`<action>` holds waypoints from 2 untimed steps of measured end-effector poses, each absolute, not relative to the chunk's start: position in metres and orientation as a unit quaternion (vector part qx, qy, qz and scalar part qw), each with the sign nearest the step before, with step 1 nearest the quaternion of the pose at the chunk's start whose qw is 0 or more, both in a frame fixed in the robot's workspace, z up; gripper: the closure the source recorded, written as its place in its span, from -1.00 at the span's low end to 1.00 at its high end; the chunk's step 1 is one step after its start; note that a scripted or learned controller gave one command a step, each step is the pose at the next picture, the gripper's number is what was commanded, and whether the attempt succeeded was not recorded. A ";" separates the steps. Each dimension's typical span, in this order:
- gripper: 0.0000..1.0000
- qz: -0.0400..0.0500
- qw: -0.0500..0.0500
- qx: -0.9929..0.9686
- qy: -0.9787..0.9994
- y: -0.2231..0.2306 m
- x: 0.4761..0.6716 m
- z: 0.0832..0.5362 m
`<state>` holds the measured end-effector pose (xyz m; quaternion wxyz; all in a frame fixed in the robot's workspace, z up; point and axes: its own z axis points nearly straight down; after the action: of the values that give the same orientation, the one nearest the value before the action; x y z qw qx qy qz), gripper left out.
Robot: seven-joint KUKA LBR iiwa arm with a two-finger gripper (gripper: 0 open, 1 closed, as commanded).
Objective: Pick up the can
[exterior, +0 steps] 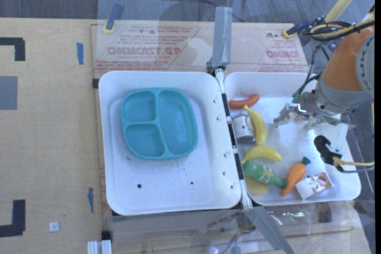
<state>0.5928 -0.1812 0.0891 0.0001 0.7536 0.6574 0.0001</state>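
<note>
The can (241,127), small and silvery with a dark label, lies at the left edge of the right bin (351,187), tight against a yellow banana (258,125). My gripper (299,115) hangs over the middle of the right bin, to the right of the can and clear of it. Its fingers are spread, open, with only white bin floor between them. The grey and orange arm comes in from the right edge.
Around the can lie a red sausage (244,100), a second banana (262,154), a green bottle (265,175), a carrot (294,178) and a small white carton (314,185). The left bin (178,196) holds a teal divided plate (159,123).
</note>
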 end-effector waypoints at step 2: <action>-1.00 0.003 0.002 0.822 0.570 -0.198 0.564 0.088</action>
<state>0.5637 -0.1977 0.0876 0.0018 0.8216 0.5700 0.0027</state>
